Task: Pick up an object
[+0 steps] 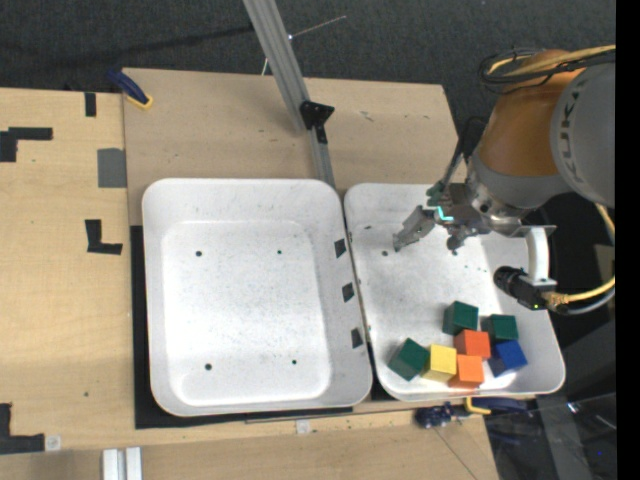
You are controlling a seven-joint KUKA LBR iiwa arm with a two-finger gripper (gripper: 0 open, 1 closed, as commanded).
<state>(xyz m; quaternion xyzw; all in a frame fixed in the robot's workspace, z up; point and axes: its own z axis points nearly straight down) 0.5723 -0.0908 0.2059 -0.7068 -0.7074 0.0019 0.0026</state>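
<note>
The gripper [432, 234] hangs over the right bin [400, 298], fingers spread apart and holding nothing. The blocks [462, 348] lie crowded in the near corner, well apart from it. Because they touch, a finger may land on a neighbour and push them away.

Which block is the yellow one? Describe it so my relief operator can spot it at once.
Look in the right-hand white bin, at the cluster of blocks in its near corner. The yellow block sits in the cluster's front row, between a dark green block on its left and an orange block on its right. It is the cluster's one yellow piece.
</note>
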